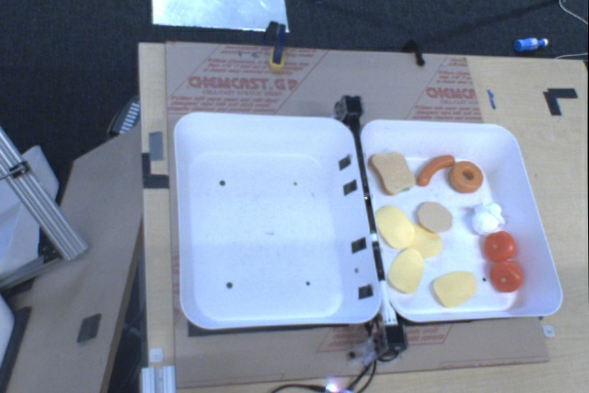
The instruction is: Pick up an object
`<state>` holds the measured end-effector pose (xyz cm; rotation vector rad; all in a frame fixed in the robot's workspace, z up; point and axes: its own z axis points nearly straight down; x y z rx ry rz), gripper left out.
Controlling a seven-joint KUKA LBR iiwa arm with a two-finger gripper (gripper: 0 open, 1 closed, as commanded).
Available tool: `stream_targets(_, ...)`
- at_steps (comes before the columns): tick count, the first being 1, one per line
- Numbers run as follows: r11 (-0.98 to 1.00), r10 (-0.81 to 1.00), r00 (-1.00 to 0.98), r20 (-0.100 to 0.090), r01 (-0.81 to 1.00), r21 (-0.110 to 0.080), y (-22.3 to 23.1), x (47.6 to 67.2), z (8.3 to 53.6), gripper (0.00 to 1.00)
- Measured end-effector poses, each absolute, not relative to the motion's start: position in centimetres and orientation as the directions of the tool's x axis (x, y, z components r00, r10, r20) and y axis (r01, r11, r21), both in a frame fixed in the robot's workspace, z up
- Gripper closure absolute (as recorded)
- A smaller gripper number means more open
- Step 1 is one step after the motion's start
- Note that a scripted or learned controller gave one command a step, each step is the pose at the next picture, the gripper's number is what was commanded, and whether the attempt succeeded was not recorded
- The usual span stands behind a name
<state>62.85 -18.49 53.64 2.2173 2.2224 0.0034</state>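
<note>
The doughnut (466,177) sits in the right bin (538,225), just right of the sausage (435,168) and above the white lump (487,218). With no arm over the bins, the gripper's state cannot be told. Being so near the sausage, a descending grasp could nudge or snag both.

A robotics lab: white bins (267,129) clamped to a protective-papered bench (442,74), cables across dark carpet (74,5).

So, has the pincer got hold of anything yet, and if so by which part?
Nothing can be called held: every food item I can see lies loose in the right bin, such as the doughnut and the sausage.
</note>
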Motion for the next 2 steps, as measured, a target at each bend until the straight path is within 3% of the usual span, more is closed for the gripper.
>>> stream_targets(1, 0.004, 1.0, -0.004, 0.0, 1.0, 0.003, -16.4, 56.8, 53.7, 1.0)
stream_targets(2, -0.003, 1.0, 0.003, -0.002, 1.0, 0.002, -20.9, 54.4, 53.5, 1.0)
